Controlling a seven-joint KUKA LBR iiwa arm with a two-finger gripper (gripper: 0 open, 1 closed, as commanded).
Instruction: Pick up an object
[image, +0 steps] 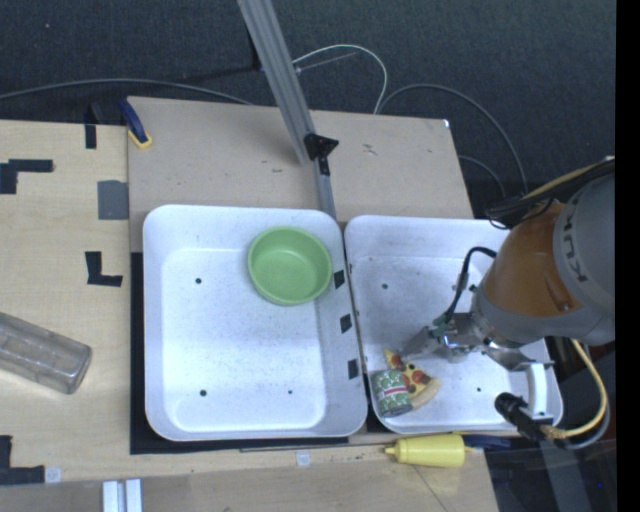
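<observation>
The claw (440, 338) is hanging low in the right bin (400, 245), under the grey and orange wrist, and whether it is spread or closed cannot be told from this slanted view, since the wrist is covering most of it. Nothing is showing between its tips. The nearest candidates are lying just toward seven o'clock from it: a pizza slice toy (415, 381) and, touching that on its eight o'clock side, a small printed can (390, 392), the two huddling against the bin's near-left corner. The slice seems to be running its long axis from ten o'clock to four o'clock, with a narrow end pointing up toward the claw, so a short move down and left is probably what the pick is calling for. The bin's dividing wall is standing close on the nine o'clock side of the can, likely crowding any grasp there. A green bowl (290, 265) is sitting in the left bin (165, 330), well apart at ten o'clock from the claw. Out on the surface (200, 150), a yellow squeeze bottle (432, 451) is lying just past the right bin's near rim, and a clear plastic tube (40, 353) is resting far off at nine o'clock.
</observation>
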